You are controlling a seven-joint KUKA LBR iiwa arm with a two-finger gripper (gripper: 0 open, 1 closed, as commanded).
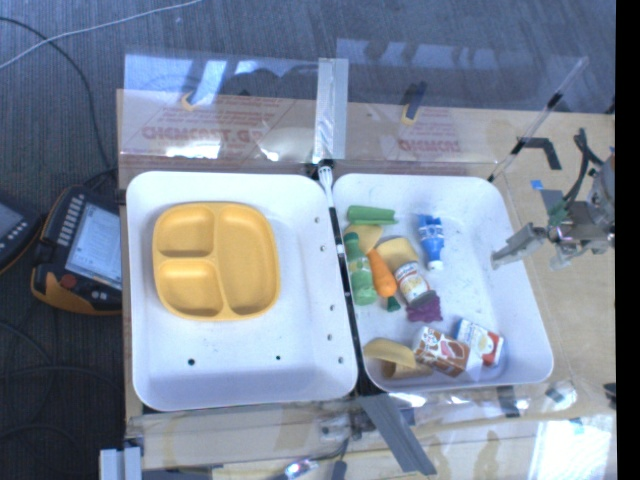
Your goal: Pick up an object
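The right bin [520,298] holds several small items. A green pod [371,213] and a blue bottle [431,240] lie near its back. An orange carrot [381,275], a yellow piece [396,250], a green bottle [362,283] and a small labelled can [411,282] cluster left of centre. Purple grapes [424,311], a red and white carton [460,348] and a tan pastry [390,356] lie toward the front. The gripper [575,230] hangs at the right edge of the view, just outside the right bin's rim and apart from all the items.
The left bin [240,368] carries a yellow divided plate [215,260]. A clear panel with tape stands behind both bins. A pendant with a screen [80,253] lies on the floor at the left.
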